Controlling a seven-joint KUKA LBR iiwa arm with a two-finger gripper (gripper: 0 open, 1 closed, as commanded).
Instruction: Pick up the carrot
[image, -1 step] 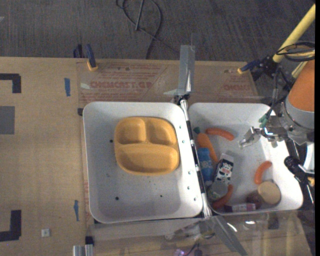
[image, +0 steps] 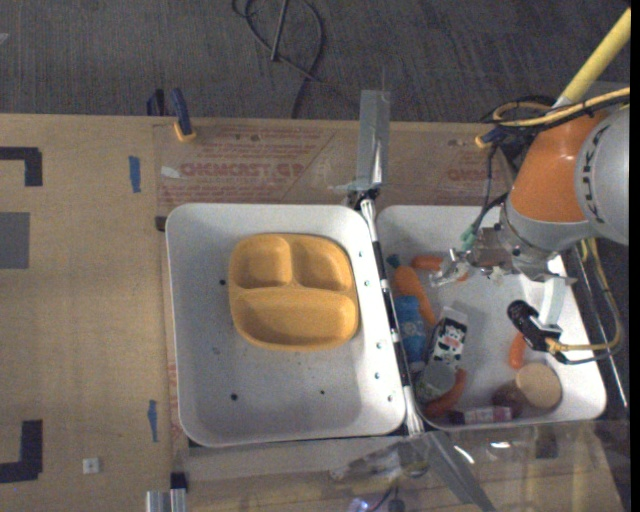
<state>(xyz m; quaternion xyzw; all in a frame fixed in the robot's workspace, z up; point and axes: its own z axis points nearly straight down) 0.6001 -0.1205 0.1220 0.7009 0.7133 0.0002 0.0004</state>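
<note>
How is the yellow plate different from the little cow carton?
The yellow plate is much bigger than the cow carton. The plate is one plain colour with three compartments; the carton is white with black patches. The plate lies in the left bin; the carton lies in the right bin among other things.
</note>
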